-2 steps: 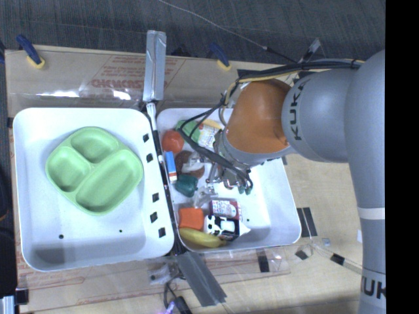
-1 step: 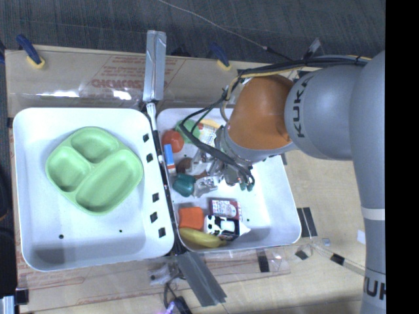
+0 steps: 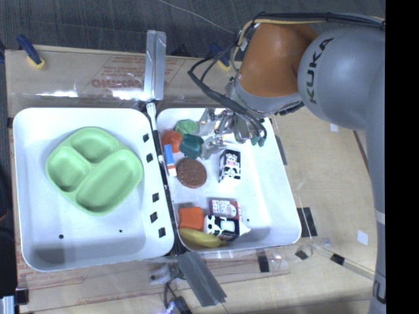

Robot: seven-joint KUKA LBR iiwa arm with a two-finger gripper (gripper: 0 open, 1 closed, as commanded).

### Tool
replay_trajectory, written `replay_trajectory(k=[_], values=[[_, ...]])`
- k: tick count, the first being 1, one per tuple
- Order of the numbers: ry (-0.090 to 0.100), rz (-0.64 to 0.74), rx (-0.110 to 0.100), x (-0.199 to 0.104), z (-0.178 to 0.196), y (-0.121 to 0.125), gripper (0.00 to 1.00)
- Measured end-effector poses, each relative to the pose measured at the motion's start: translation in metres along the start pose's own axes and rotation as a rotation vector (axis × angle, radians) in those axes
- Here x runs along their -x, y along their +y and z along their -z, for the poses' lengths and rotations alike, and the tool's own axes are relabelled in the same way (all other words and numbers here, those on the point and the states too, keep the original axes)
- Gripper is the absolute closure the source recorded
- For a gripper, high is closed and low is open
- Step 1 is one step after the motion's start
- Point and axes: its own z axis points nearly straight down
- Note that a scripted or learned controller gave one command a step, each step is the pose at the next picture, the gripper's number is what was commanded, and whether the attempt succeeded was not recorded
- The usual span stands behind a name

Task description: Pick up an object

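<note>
Hand (image 3: 219,131) low over right bin (image 3: 278,195), beside teal block (image 3: 192,145); grip state cannot be told. Green plate (image 3: 95,169) in left bin (image 3: 26,175).

Both white bins (image 3: 26,175) looked like smooth, slightly glossy plastic. The green divided plate (image 3: 95,169) at nine o'clock appeared matt plastic. The arm's grey shell (image 3: 340,77) shone glossy, and the gripper (image 3: 226,133) showed bare metal. The bench (image 3: 327,169) resembled pale wood.

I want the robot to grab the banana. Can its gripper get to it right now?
Probably yes. The banana lies uncovered at the near edge of the right bin, though an orange block and the bin wall crowd it. The gripper hovers at the far end.
</note>
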Motion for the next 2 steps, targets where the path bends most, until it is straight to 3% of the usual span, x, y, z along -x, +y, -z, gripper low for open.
replay_trajectory(k=[1,2], values=[[0.009,0.011,0.002,-0.042,-0.033,-0.048,1.00],[0.006,-0.101,0.000,-0.008,-0.017,-0.106,1.00]])
